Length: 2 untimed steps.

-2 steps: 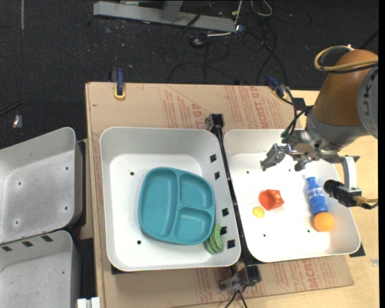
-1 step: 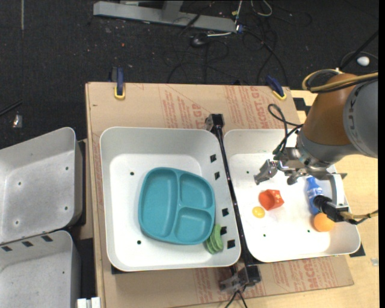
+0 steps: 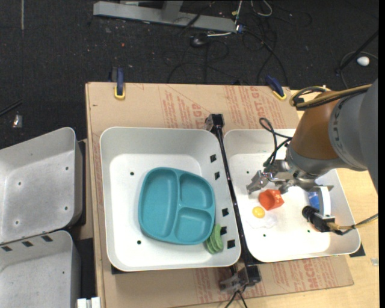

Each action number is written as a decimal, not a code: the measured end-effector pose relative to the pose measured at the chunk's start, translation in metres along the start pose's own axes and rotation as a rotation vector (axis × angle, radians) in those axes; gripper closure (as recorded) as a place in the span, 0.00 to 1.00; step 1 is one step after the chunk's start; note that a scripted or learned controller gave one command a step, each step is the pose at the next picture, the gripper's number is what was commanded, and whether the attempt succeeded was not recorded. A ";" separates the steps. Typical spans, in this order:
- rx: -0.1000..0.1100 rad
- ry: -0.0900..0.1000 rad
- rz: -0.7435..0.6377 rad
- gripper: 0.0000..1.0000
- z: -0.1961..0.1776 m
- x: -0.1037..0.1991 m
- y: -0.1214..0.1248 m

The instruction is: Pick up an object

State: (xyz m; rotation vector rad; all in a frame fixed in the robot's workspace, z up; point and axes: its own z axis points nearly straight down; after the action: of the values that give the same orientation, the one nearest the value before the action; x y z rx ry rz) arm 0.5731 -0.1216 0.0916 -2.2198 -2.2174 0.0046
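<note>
Hovering jaws [image 3: 264, 182] beside orange object [image 3: 272, 199] (axis unclear), right bin [image 3: 289, 249]

**Dark speckled floor around a board-topped counter**

The counter [image 3: 180, 105] is covered by a sheet of tan board printed with faint red lettering. Two clamps hold the sheet at its far edge, a blue-and-yellow clamp [image 3: 119, 84] near the left corner and another clamp [image 3: 276, 87] toward the right. Around it lies a black floor [image 3: 54, 54], flecked with pale specks. Black cables [image 3: 264, 54] trail loosely across the floor beyond the counter, near a flat grey metal bracket [image 3: 165, 15] at the top. At the left, bent white perforated metal panels [image 3: 36, 180] lie beside the counter. Lighting is even, without strong shadows.
</note>
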 end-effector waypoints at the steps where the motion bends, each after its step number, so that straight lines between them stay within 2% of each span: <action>1: -0.005 -0.001 0.001 1.00 -0.013 0.000 0.001; 2: -0.009 -0.002 0.001 1.00 -0.061 -0.009 0.000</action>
State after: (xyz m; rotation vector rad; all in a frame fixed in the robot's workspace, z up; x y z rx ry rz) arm 0.5734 -0.1305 0.1524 -2.2268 -2.2221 -0.0031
